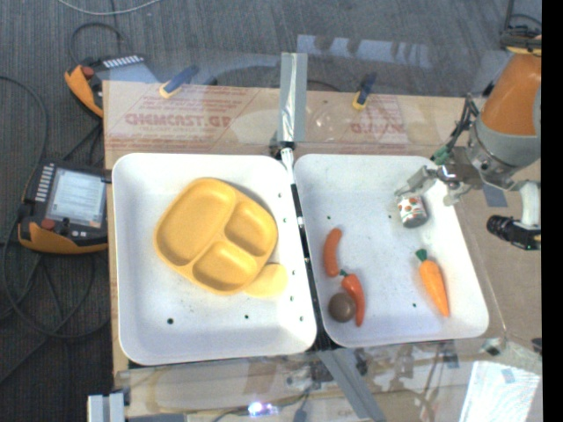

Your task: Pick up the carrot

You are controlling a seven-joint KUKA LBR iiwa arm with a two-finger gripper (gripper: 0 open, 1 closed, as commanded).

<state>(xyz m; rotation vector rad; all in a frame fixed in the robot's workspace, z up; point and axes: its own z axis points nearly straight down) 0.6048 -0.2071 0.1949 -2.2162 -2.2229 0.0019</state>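
From my screen I see the arm reaching in from the right, its orange band above the far right corner of the right bin. The claw sits low over the upper right part of that bin, its metal fingers pointing left. The fingers look spread apart, with nothing between them. Just below the claw, a small silvery object with red spots lies on the bin floor.

The carrot lies in the lower right part of the same bin, green top toward the far side, tip toward me, well apart from the claw. Nothing lies between the carrot and the claw except the silvery object, off to the left of that line.

Near the bin's left wall I see an orange sausage-shaped piece, a red pepper and a dark round thing touching the pepper. The left bin holds a yellow divided tray. A handheld controller rests on the floor to the left of the counter.
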